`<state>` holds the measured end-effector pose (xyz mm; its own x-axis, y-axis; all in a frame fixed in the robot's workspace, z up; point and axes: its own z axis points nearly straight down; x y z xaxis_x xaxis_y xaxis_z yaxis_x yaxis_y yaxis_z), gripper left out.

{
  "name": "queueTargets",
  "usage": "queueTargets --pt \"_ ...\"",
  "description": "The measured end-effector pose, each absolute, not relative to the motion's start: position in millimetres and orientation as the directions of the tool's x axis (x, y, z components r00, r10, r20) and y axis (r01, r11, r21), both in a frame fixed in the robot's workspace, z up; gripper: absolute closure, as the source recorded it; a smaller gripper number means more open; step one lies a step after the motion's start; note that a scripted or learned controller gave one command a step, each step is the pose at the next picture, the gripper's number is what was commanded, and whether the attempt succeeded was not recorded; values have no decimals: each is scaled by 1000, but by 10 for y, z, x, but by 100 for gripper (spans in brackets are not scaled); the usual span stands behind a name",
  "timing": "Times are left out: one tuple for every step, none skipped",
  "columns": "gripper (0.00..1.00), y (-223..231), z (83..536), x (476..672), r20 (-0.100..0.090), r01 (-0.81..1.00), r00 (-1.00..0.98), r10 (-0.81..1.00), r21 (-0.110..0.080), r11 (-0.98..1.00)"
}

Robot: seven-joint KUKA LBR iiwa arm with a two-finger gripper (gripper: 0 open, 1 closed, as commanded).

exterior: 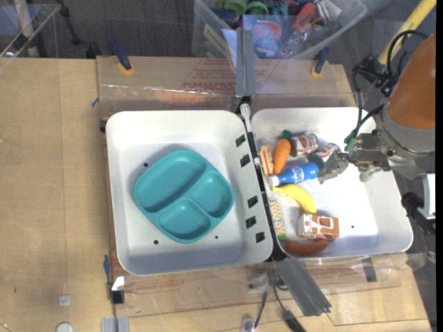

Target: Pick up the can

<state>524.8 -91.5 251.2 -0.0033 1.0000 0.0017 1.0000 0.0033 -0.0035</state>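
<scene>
Camera view: wooden bench [48, 185] bears two white bins [173, 126], a clear tub [277, 12] behind; tool [337, 163] state unclear.

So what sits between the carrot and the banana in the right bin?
In the camera view, a blue bottle with a white cap lies crosswise between the carrot above it and the banana below it.

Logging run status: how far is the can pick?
Done: the arm has reached into the right bin, with the claw low among the items. In hand: the claw sits between the can and the blue bottle; I can't tell if it grips anything. Left: the can lies in the bin beside the carrot, not lifted.
</scene>
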Motion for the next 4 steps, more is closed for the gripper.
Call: queueTargets --pt "0 -1053 2123 5830 -1 996 -93 996 2 93" --pt "0 -1265 1651 6235 0 999 -37 999 2 37" --pt "0 -1552 908 6465 -2 996 -92 996 12 92" --pt "100 -1570 1019 6473 -5 996 -90 996 15 90"
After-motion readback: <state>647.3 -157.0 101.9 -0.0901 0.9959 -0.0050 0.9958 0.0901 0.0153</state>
